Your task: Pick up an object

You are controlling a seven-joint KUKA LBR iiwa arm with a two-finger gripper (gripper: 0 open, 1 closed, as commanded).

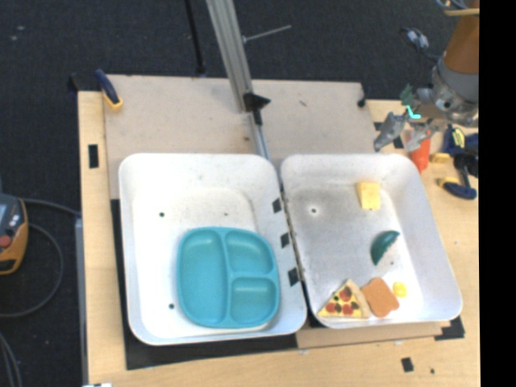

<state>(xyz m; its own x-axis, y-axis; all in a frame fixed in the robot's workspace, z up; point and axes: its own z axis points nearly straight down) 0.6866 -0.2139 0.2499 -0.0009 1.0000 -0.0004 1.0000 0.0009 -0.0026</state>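
The tool hangs over the desk just beyond the far right corner of the right bin, with nothing between its fingers; whether they stand wide or narrow cannot be told from this angle. The candidates lie in that bin: a yellow block toward the far side, a dark green piece nearer, and a pizza slice, an orange piece and a small yellow piece crowded at the near wall. The yellow block looks the best choice, standing well apart from the rest and closest to the tool. A good approach would centre above it, align the fingers across its narrower sides, then descend straight. The left bin holds a blue divided plate.
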